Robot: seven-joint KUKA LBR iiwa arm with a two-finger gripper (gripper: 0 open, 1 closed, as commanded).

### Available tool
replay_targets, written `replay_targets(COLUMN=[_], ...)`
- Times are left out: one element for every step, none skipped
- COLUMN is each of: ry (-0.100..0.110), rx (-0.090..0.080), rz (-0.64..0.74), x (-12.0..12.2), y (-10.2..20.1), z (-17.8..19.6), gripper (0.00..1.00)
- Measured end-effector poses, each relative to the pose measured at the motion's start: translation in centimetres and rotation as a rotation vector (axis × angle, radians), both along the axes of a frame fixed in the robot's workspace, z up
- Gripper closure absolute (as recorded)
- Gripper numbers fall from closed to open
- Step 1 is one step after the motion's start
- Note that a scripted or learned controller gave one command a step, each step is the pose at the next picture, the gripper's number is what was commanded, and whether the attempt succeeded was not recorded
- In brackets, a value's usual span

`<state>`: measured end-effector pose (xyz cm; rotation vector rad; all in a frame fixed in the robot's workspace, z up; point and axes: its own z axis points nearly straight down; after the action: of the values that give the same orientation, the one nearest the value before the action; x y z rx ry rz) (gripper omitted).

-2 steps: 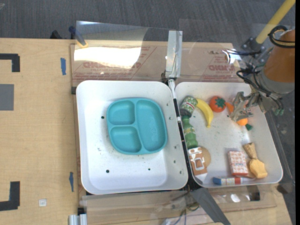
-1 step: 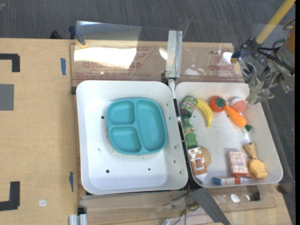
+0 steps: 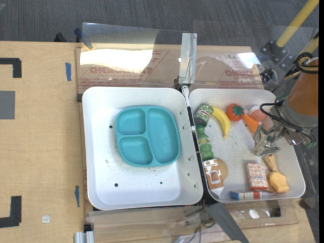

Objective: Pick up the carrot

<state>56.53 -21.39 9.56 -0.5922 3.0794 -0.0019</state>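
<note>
Camera view puts our pincer (image 3: 264, 145) low in the right bin (image 3: 238, 184), and we cannot tell its state. Just beside it, up-left, lies the carrot (image 3: 250, 121), next to the tomato (image 3: 234, 111). We judge this the approach; next we must shift over it and close.

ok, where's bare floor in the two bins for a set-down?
Left bin: bare strip all round the teal divided plate, widest along the near edge. Right bin: one open patch mid-floor, between the banana, green bottle and red carton. Crowded at its far right, where the gripper hangs beside the carrot and tomato.
</note>
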Motion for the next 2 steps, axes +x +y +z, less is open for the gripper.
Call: replay_targets(ry=[0.000, -0.004], rx=[0.000, -0.001], rz=[0.001, 0.017], x=[0.0, 3.5], y=[0.0, 0.0], z=[0.0, -0.7], gripper=[0.00, 0.00])
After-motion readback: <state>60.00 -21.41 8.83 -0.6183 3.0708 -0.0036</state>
